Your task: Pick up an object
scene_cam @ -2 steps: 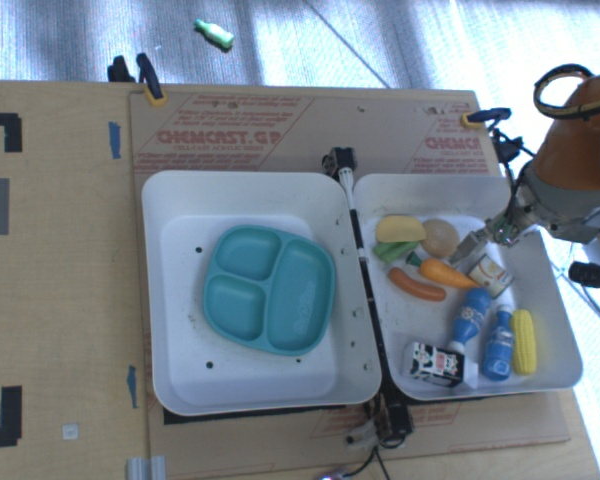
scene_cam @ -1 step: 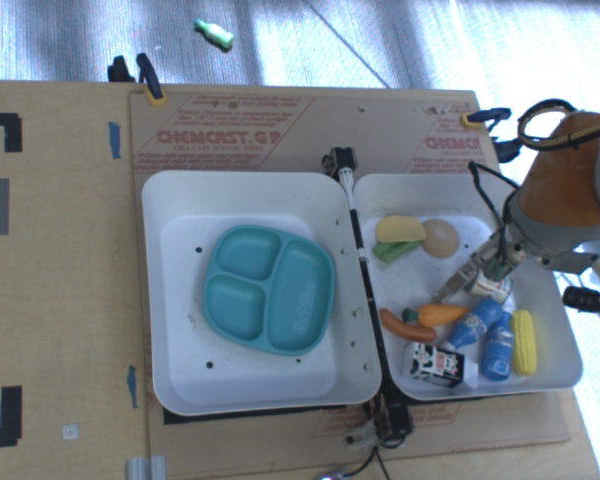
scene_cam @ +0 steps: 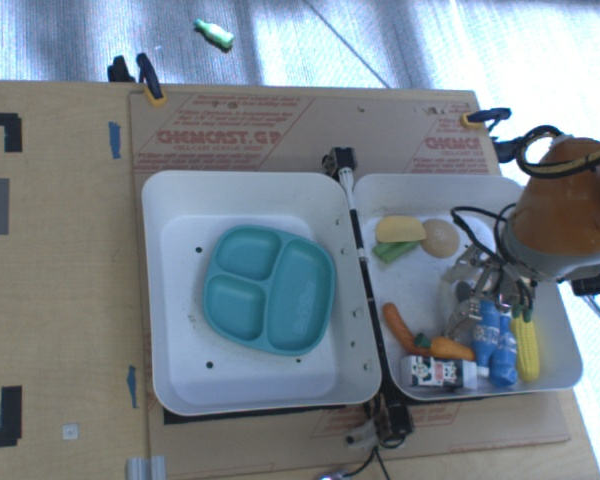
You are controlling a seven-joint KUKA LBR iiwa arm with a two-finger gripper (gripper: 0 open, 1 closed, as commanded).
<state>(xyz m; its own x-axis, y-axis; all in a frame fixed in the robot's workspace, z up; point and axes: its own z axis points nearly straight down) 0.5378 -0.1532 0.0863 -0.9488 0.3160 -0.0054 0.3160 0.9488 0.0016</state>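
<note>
Where the bench begins at the far left of the frame, a brown cardboard sheet point(scene_cam: 70, 268) carries black corner marks and strips of blue tape, and two black-and-yellow clamps point(scene_cam: 140, 71) grip its upper edge. Above them, at upper left, a small green object point(scene_cam: 215, 34) lies on the grey floor.

Left of centre sits the left shallow white bin point(scene_cam: 170, 298). It holds a teal plastic plate with three compartments point(scene_cam: 269, 289), lying flat in the middle of the bin.

A black clip point(scene_cam: 338, 160) stands at the top of the seam between the two bins.

The right shallow white bin point(scene_cam: 560, 363) holds the loose objects. In its upper part lie a yellow rounded piece point(scene_cam: 400, 229), a green strip point(scene_cam: 393, 250) just below it, and a pale beige egg-shaped item point(scene_cam: 440, 238) beside them. Lower down lie an orange carrot-shaped toy point(scene_cam: 398, 325), a second orange piece point(scene_cam: 450, 347), a small white-and-black carton point(scene_cam: 442, 372) along the near wall, a blue bottle-like item point(scene_cam: 497, 343) and a yellow corn cob toy point(scene_cam: 526, 346) at lower right.

The metal two-finger gripper point(scene_cam: 477, 293) hangs low in the right bin, just above the blue item and the second orange piece; whether it is open or closed cannot be told. The grey arm with its orange band point(scene_cam: 565, 208) enters from the right edge, trailing black cables.
</note>
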